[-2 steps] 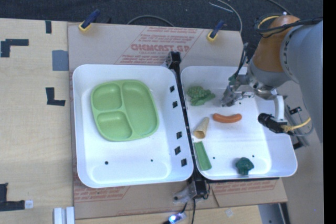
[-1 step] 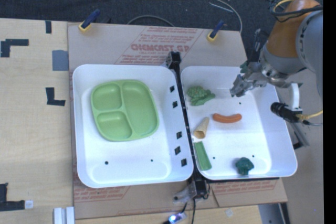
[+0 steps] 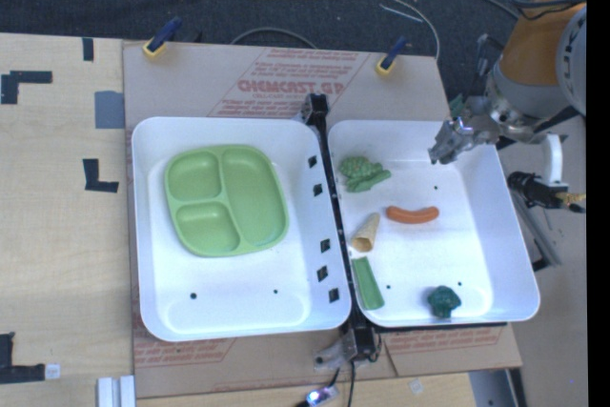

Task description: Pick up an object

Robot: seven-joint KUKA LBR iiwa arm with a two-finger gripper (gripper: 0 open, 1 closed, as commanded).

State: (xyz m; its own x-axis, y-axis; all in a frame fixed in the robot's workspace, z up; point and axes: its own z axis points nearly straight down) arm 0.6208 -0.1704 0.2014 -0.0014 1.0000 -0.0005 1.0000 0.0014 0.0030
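Nothing lifted yet, by the look of it. The claw (image 3: 446, 148) hangs over the far right corner of the right bin (image 3: 496, 234), too small and blurred to tell whether it is spread or closed, and nothing shows in it. All candidates lie on that bin's floor: a leafy green piece (image 3: 363, 172) toward the divider, an orange sausage (image 3: 412, 214) near the middle, a cone-shaped piece (image 3: 365, 232) and a green stick (image 3: 368, 282) along the divider, a broccoli floret (image 3: 443, 301) at the near edge. The sausage lies nearest the claw. Left bin (image 3: 229, 300) holds a green divided plate (image 3: 226, 200). Approach, grasp and lift all seem outstanding.
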